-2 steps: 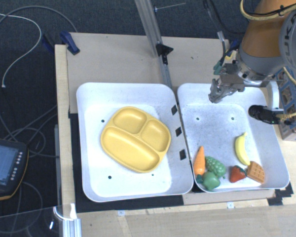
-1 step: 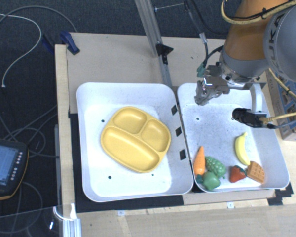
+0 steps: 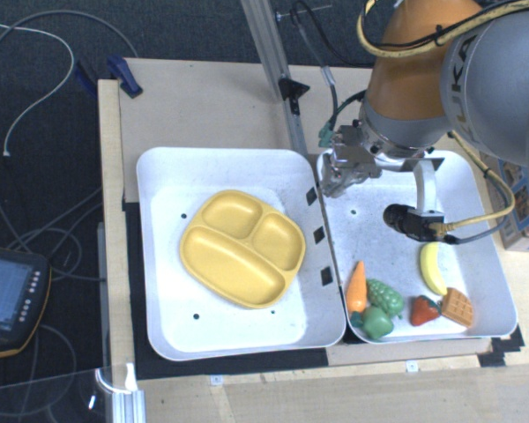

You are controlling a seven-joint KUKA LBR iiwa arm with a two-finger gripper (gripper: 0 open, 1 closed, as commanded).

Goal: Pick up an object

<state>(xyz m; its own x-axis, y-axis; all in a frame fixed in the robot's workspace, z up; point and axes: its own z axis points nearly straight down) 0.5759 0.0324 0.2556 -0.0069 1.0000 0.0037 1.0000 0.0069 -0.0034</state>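
A: Banana (image 3: 432,267), carrot (image 3: 357,286), the green bunch (image 3: 383,296), the green pepper (image 3: 376,322), the strawberry (image 3: 424,310) and the waffle (image 3: 458,307) — any of these could be our object, and all of them lie huddled along the near edge of the right bin (image 3: 476,183).

B: We'd guess they sit there because the bin floor lets loose toys slide toward the low side. The carrot is hard against the bin's left wall, with the bunch just beside it and the pepper in the near left corner. The banana lies toward the right, above the strawberry and the waffle.

A: And where do we stand with the gripper (image 3: 346,173)?

B: We see it at the far left corner of the right bin, close to the wall the two bins share and well apart from the toys. Nothing shows in its grasp. Whether it is spread or closed we cannot tell; the wrist hides the tips.

A: So, in our judgement, no pick has begun.

B: Agreed. We'd need to travel toward the near edge first. The banana looks the easiest, lying a little clear of its neighbours; the carrot's place against the wall leaves little room on one side.

A: Beyond that?

B: In the left bin (image 3: 159,236) a yellow divided plate (image 3: 242,248) rests near the middle, tilted across the floor.
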